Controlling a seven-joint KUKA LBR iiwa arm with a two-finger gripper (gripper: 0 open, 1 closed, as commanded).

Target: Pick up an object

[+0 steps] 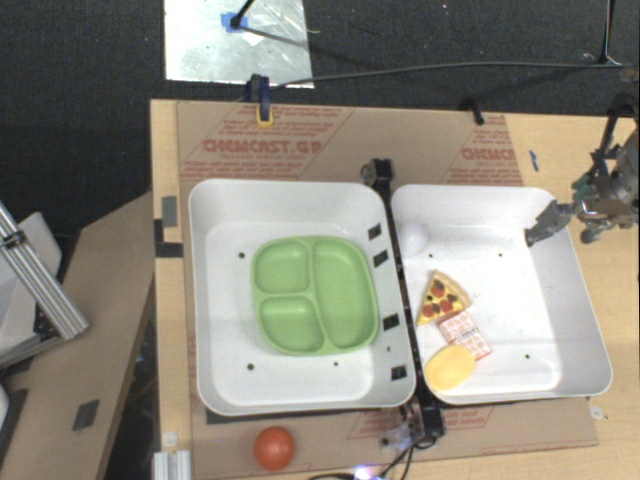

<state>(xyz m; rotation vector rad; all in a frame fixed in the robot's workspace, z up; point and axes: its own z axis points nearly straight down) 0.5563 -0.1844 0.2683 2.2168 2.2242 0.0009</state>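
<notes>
Pizza slice [442,297], a small toy wedge with red dots, lies in the right bin [560,298] near its left wall, tip pointing up the view. Just below it rests a pink-and-white patterned packet [467,335], and touching that packet's lower edge is a round yellow piece [449,367] close to the bin's front left corner. The three form a tight cluster; the remaining floor of that bin is bare white.

At the bin's far right edge the gripper [548,222] hangs over the rim, well apart from the cluster, nothing visible between its fingers; whether they are apart or together cannot be told from this angle. The grey arm [612,190] enters from the right behind it.

In the left bin [215,298] a green divided tray [314,295] with three compartments sits at the middle. Black clips [388,291] run along the seam where the two bins meet. On the cardboard-covered bench [330,133] in front of the left bin lies a red ball [274,447]. A blue clamp [260,95] grips the bench's far edge, and a shiny sheet [200,28] lies on the dark floor beyond.
</notes>
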